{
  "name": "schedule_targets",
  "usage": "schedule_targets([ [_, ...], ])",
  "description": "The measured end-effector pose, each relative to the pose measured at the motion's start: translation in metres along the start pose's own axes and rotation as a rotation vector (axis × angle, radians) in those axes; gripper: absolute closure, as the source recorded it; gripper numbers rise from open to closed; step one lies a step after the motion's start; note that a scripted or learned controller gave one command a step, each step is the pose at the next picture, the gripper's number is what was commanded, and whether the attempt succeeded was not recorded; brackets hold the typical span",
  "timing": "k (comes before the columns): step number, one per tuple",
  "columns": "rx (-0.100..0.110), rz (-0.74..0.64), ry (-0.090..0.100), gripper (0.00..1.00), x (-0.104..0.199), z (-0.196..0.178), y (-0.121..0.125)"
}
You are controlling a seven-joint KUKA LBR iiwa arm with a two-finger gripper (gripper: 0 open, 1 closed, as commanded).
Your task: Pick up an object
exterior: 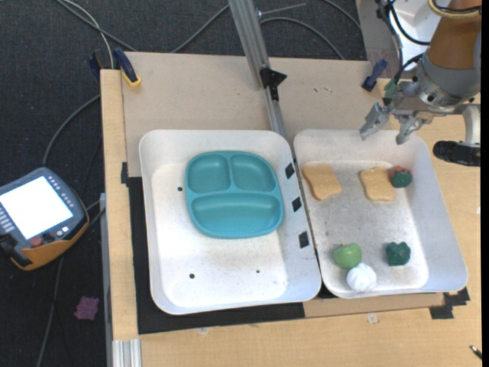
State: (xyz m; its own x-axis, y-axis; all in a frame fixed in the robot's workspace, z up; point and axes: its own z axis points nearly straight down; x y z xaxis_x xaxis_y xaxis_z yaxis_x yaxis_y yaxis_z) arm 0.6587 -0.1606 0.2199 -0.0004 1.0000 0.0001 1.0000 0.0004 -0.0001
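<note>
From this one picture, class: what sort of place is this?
Probably a robotics lab: a claw hangs open above two white bins of toy food, a handheld control pendant lies nearby, and cables trail across the floor.

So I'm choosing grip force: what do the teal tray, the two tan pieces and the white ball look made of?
Teal tray: likely hard molded plastic, smooth and matte, with three crisp compartments.
Tan pieces: probably plastic or foam toy bread; flat, dull, uniform colour, so softness is unclear.
White ball: bumpy surface, possibly plastic or rubber toy; too small to tell.
</note>
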Motion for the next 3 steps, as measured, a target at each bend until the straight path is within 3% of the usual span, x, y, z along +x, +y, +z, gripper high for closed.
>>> schedule_targets([
  [2, 0.005, 0.001, 0.001, 0.00, -0.004, 0.111, -0.010],
  [3, -0.011, -0.002, -0.003, 0.00, -0.004, 0.129, -0.005],
])
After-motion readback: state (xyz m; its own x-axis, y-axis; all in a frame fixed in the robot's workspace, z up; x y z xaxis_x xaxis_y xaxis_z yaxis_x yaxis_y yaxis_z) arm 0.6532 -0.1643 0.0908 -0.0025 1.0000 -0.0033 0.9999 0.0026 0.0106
